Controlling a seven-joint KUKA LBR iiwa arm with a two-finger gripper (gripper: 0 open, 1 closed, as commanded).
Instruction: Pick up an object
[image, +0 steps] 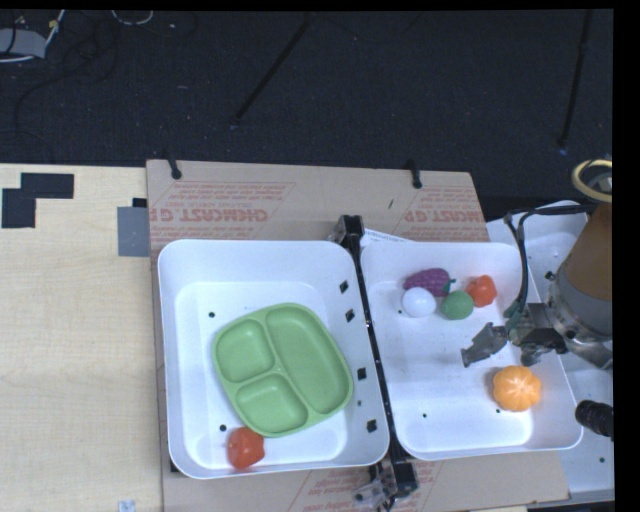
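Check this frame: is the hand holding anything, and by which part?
Nothing is held. The hand hangs open over bare floor of the right white bin, apart from the round orange fruit.

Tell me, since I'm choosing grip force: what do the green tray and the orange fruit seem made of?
Green tray: looks like moulded plastic, matte, with smooth rounded compartment ridges. Orange fruit: probably a plastic or rubber toy, with uniform colour and a soft sheen; hardness unclear.

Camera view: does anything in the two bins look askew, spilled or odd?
The green divided plate lies turned at a slant to the left bin, with a red fruit tucked against its near corner. Nothing looks spilled or damaged.
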